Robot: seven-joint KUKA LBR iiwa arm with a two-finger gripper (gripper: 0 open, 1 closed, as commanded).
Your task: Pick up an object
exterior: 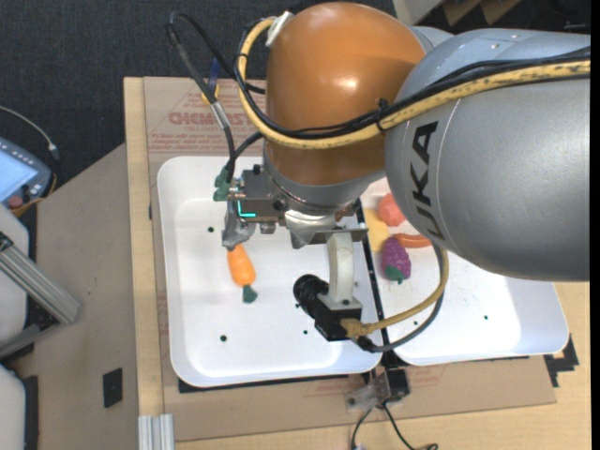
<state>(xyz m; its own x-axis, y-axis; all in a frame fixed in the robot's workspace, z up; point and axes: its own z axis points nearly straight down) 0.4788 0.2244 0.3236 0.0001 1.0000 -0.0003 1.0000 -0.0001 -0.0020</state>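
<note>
Carrot (pixel 242 268) near-vertical in left bin (pixel 187 279), green end nearest

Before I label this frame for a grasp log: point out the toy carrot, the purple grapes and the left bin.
toy carrot (pixel 242 267), camera view, orange body.
purple grapes (pixel 397 262), camera view, middle of bunch.
left bin (pixel 192 345), camera view, bare floor.

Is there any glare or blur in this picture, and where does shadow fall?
Camera view: a bright glare spot sits on the orange band; the carrot looks sharp, with a soft shadow beside it on the left bin; the arm shades the bin floor beneath the wrist.
</note>
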